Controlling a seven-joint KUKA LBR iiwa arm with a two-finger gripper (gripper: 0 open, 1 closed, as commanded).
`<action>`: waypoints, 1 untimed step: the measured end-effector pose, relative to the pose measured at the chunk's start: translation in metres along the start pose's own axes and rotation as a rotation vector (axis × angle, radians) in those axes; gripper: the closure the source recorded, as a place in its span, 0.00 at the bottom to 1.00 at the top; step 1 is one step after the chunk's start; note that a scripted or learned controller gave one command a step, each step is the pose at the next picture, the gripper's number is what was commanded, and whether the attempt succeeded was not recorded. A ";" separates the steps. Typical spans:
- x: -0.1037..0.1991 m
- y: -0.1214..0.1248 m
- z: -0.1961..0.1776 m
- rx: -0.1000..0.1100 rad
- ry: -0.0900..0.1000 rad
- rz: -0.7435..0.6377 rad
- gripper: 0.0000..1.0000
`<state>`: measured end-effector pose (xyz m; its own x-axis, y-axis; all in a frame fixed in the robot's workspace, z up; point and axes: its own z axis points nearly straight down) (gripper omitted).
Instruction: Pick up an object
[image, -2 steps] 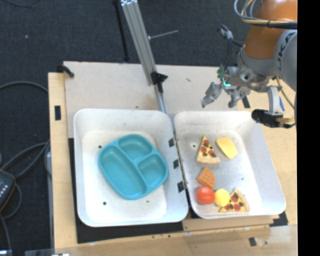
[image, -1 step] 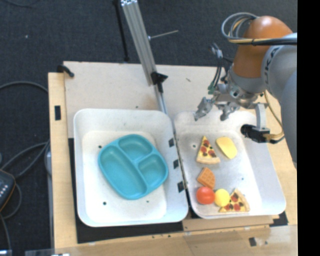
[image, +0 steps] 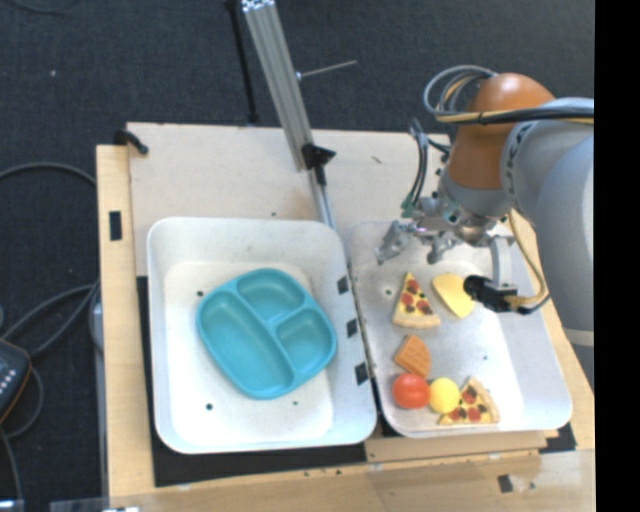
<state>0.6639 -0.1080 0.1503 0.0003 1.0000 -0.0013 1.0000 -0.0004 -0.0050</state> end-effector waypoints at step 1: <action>-0.001 -0.001 0.053 -0.001 0.000 0.001 0.00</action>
<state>0.6629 -0.1089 0.0977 0.0018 1.0000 -0.0013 1.0000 -0.0018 -0.0043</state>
